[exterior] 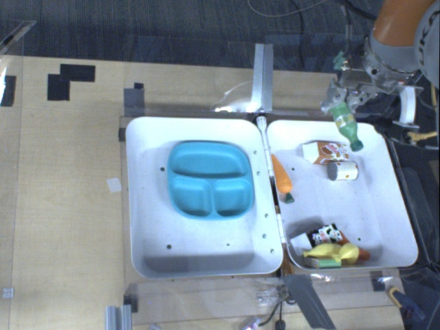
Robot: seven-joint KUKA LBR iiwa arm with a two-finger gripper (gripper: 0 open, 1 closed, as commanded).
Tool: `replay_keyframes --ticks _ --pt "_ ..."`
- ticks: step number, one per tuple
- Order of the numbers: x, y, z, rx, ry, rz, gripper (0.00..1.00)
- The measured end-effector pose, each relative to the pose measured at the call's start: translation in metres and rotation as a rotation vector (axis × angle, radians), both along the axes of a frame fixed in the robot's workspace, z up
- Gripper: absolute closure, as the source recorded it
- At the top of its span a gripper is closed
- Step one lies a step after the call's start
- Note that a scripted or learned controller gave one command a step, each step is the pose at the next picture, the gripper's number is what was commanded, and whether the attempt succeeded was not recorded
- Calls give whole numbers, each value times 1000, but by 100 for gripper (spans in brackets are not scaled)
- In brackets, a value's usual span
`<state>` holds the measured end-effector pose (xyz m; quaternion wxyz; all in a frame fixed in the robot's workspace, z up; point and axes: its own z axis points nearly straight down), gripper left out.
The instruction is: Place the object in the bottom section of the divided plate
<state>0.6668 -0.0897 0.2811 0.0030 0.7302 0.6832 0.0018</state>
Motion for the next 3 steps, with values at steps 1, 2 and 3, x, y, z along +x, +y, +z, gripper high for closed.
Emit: replay_keyframes --ticks 1,2,3 --pt "3 62 -33 1 3 45 100" --pt "-16 61 -95 0 2 248 100" --pt "3 137 81 1 -1 231 100"
